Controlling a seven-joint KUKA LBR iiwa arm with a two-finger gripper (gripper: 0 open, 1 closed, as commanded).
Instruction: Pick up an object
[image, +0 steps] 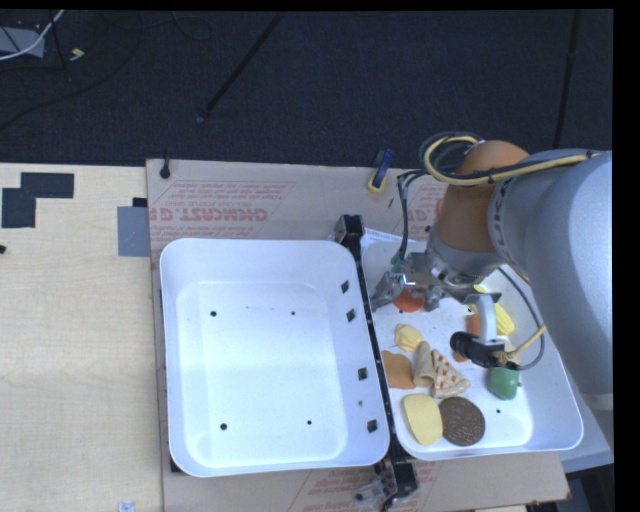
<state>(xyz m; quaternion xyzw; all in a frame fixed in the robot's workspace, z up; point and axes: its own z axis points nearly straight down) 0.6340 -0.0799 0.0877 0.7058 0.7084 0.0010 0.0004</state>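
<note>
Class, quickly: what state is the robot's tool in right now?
Tool: low in the right bin, over an orange-red item; open or shut cannot be told.

The bench (80, 330) is seen from one camera set high above it. It is looked down on at a slant. Both white bins (190, 300) are taken in whole, side by side, from far back. The arm (560, 240) is seen coming in from the right.

Dark carpeted floor (300, 80) with trailing cables (240, 60) beyond a pale wooden bench (70, 330).
</note>
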